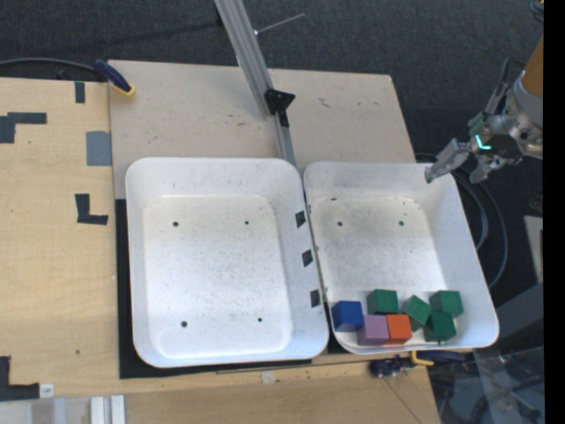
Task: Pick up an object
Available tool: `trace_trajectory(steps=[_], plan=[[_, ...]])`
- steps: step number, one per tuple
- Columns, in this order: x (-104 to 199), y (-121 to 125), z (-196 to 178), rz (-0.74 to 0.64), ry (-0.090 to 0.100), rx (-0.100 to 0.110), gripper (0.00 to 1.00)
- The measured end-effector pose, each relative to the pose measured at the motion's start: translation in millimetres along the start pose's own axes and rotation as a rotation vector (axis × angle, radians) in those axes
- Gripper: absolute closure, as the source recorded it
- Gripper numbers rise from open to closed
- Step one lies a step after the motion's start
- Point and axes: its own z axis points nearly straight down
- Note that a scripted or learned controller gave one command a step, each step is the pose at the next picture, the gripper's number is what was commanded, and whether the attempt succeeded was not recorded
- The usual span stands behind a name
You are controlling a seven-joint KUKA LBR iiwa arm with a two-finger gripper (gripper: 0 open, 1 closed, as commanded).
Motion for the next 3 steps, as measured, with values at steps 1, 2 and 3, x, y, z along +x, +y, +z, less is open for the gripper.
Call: trace_trajectory(steps=[1,2,3], plan=[[0.0,0.7,-2.4,-0.002,-0.002,-0.003,0.00],[-0.3,-4.6,61.1,-0.001,-0.001,0.002,0.00],[0.2,-8.4,105.4,-0.001,-0.001,0.001,0.00]])
